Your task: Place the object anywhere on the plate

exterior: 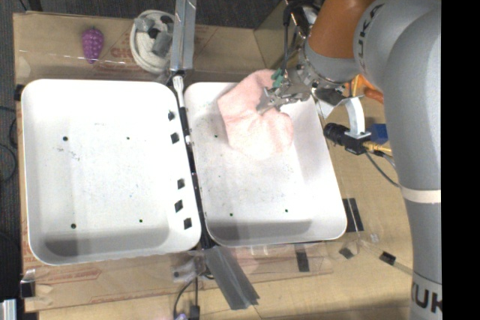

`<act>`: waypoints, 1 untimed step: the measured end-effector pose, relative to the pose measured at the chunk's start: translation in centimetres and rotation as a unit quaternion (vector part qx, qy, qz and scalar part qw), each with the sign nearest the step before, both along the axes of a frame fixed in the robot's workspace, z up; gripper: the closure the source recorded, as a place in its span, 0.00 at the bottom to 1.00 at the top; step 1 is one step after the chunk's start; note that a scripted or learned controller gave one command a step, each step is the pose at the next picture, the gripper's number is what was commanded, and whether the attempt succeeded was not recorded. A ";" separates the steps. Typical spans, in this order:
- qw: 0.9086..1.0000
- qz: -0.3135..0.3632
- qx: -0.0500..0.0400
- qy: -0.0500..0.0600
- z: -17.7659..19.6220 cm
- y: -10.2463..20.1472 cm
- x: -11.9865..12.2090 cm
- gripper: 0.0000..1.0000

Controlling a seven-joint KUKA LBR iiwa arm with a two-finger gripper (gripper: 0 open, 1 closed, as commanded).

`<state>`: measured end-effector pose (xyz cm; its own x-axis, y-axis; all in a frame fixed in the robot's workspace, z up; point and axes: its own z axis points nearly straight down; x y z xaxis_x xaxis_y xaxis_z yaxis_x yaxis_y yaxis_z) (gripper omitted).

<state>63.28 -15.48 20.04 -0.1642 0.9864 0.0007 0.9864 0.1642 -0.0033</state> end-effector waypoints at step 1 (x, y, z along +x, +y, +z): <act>1.000 0.003 0.000 0.000 3.1 0.1 0.0 1.00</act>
<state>63.29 -15.42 23.12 -0.1706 0.9853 0.0010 0.9853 0.1706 -0.0026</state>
